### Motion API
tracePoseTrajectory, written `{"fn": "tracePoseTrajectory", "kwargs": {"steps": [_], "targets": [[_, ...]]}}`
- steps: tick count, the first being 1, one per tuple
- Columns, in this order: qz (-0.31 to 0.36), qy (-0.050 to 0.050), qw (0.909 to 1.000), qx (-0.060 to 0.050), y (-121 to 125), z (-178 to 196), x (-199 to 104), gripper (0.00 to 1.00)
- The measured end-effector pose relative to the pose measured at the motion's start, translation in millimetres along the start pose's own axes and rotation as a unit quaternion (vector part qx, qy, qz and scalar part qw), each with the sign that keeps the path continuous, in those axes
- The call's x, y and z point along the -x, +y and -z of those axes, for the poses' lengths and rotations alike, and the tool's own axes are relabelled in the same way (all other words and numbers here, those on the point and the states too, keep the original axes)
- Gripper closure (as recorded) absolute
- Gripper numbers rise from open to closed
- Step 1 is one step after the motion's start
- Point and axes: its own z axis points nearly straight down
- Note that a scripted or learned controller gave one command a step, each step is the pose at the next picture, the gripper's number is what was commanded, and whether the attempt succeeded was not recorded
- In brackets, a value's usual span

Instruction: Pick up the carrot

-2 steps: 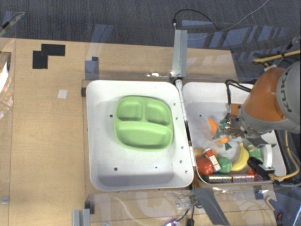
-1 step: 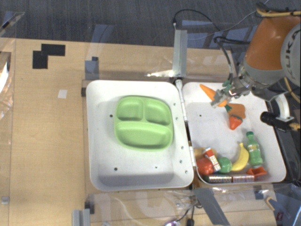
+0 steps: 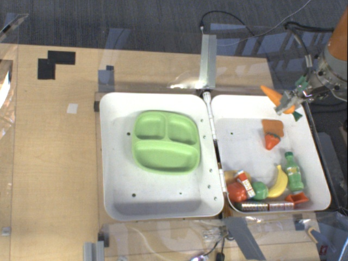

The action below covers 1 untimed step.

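Lying along the near rim of the right bin (image 3: 321, 162), at about 5 o'clock in the view: a dark bar (image 3: 254, 206), a red tomato-like piece (image 3: 236, 192) touching a small red-and-white carton (image 3: 246, 183), a green lump (image 3: 260, 190), a yellow banana (image 3: 278, 182) curving up, and a green bottle (image 3: 293, 174) standing just beside it at 3 o'clock from the banana. Sitting farther in, toward 2 o'clock: a brown slice (image 3: 272, 126) with a strawberry (image 3: 271, 141) touching its near edge. Resting in the left bin (image 3: 111, 145), a green divided plate (image 3: 165, 141) near its middle. Hovering over the far right corner, at 2 o'clock: the gripper (image 3: 289, 103), closing its fingers around the carrot (image 3: 271, 94), gripping it at the leafy end, orange tip pointing to 10 o'clock, raised clear of the bin floor.
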Motion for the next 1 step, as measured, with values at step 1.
{"fn": "tracePoseTrajectory", "kwargs": {"steps": [1], "targets": [[0.068, 0.002, 0.9977, -0.002, 20.6, -94.7, -72.0, 1.00]]}}
